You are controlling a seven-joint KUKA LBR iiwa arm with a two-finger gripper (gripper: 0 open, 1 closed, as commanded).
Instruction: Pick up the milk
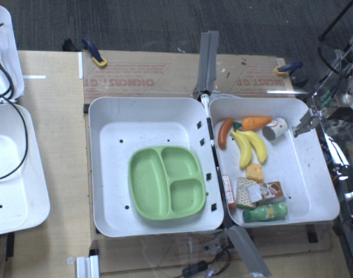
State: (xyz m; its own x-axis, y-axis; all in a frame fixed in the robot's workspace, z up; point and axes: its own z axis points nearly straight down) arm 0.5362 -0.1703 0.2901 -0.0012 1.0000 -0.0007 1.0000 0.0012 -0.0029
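Camera view: gripper (306, 122) sits at the right bin's (315, 178) far right edge; whether it is open or closed cannot be told. The milk (248, 191), a small carton, lies near the front, touching a brown carton (271, 190) and green bottle (264, 212). Risk: crowding may cause a grasp on a neighbour instead.

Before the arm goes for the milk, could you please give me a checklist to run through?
1. Milk found: ok, near the front of the right bin.
2. Milk clear of neighbours: not ok, the box and bottle crowd it.
3. Gripper above milk: not ok, it is at the bin's right side, near the can.
4. Milk grasped: not ok, it lies in the bin.
5. Milk upright: cannot tell.
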